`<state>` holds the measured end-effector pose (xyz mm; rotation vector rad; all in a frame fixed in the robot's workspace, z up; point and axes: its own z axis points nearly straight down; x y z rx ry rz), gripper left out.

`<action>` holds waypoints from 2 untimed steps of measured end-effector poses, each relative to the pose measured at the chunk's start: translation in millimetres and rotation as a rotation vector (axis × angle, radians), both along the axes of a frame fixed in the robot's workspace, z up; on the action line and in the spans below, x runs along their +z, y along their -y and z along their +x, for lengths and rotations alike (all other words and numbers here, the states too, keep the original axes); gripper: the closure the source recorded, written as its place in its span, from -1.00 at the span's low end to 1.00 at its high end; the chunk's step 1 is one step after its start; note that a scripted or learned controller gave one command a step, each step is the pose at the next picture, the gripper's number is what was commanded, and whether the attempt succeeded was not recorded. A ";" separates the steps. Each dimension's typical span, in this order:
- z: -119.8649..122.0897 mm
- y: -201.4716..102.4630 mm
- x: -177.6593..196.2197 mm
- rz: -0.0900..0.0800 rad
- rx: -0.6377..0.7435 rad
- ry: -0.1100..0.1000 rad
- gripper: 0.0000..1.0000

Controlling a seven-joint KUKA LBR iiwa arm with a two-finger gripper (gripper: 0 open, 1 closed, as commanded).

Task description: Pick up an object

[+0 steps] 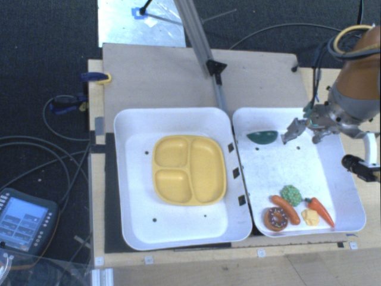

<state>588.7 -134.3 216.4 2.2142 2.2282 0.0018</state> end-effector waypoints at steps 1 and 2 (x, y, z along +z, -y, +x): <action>0.1 -0.1 0.1 0.000 -0.002 0.000 -1.00; -6.6 -4.3 -59.9 0.001 -0.006 -0.006 -1.00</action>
